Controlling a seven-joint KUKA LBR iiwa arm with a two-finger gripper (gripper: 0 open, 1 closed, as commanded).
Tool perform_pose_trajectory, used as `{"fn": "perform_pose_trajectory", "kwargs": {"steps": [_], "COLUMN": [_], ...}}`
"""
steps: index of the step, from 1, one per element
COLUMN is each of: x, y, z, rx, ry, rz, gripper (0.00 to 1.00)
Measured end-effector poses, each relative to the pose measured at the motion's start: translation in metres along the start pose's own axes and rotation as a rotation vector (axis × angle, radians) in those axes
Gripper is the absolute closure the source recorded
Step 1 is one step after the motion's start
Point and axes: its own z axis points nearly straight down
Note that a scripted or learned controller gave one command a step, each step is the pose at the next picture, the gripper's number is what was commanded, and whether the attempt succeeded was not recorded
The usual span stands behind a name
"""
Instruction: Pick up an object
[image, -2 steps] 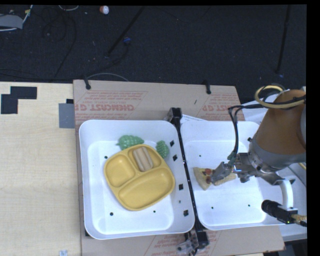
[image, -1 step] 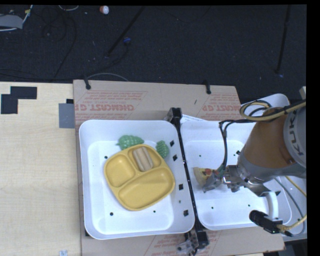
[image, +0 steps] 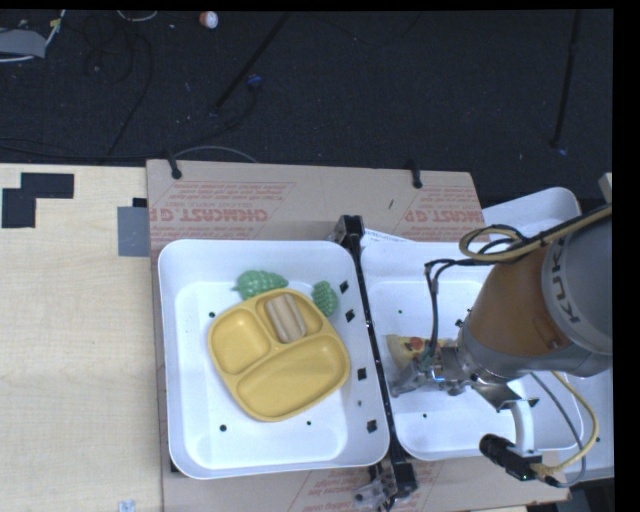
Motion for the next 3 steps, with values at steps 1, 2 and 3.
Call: {"fn": "perform_pose_trajectory", "kwargs": {"steps": [1, 2, 3], "x": [-0.001, 0.007, 0.0], "y": [0.001, -0.006, -0.012], "z": [-0.012, -0.065, -0.111], "rx": [-0.001, -0.003, -0.004], "ry": [0.001, 0.0, -0.001], "rz": [0.004, -0.002, 0.0], "gripper": [1.0, 1.0, 1.0]}}
